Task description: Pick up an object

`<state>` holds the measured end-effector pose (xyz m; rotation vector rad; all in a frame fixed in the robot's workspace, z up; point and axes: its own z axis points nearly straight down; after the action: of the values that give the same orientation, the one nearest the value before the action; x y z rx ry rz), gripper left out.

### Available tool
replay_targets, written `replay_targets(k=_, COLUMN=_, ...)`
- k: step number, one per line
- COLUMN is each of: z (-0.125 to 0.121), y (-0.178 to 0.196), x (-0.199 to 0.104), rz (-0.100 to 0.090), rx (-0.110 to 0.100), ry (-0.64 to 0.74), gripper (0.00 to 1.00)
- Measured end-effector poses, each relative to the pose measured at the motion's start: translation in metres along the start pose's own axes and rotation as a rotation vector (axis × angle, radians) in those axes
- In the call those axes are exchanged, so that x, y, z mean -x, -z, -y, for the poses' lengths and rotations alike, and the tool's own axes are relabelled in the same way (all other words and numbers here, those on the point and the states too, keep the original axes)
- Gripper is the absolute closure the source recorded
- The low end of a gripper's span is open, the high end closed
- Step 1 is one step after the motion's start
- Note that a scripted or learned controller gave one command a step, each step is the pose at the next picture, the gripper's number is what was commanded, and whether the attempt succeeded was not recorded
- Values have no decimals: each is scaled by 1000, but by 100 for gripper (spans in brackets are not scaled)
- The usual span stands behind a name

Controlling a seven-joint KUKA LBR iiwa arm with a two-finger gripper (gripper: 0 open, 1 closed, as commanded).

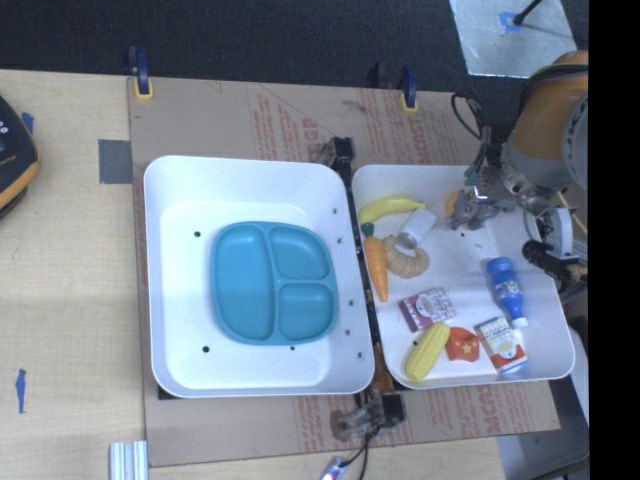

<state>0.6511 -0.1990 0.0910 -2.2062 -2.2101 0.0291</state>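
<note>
The gripper hangs low over the far right part of the right bin, reaching in from the right on the grey arm with its orange band; whether it is apart or together I cannot tell, as the metal parts blur into one another, and nothing can be made out between them. Just beside it, toward the bin's middle, lies a small white cylinder, tilted, and just left of that a yellow banana curves along the far edge near the bin's far left corner. Nearer the front from the cylinder sits a pale tan, ring-shaped pastry, touching or nearly touching an orange carrot that lies lengthwise against the left wall. Toward the right edge a blue bottle with a white cap lies on its side, well apart from the gripper. In the middle of the bin rests a small packet with a dark red and white label. Along the front edge lie a yellow corn cob, a small red item just beside it, and a white and red carton near the front right corner. The left bin carries a blue divided plate at its centre. Both bins rest on a brown cardboard sheet held at the bench's far edge by clamps.
</note>
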Motion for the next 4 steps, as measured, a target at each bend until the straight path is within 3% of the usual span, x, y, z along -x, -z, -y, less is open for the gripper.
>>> replay_targets(k=1, z=43, y=86, x=13, rz=1, rx=25, ry=1, gripper=100)
replay_targets(k=2, z=43, y=85, x=13, rz=0, rx=23, ry=1, gripper=0)
replay_targets(k=3, z=13, y=11, x=-1, rz=1, rx=25, ry=2, gripper=0)
replay_targets(k=4, z=21, y=6, x=-27, rz=6, rx=35, ry=2, gripper=0)
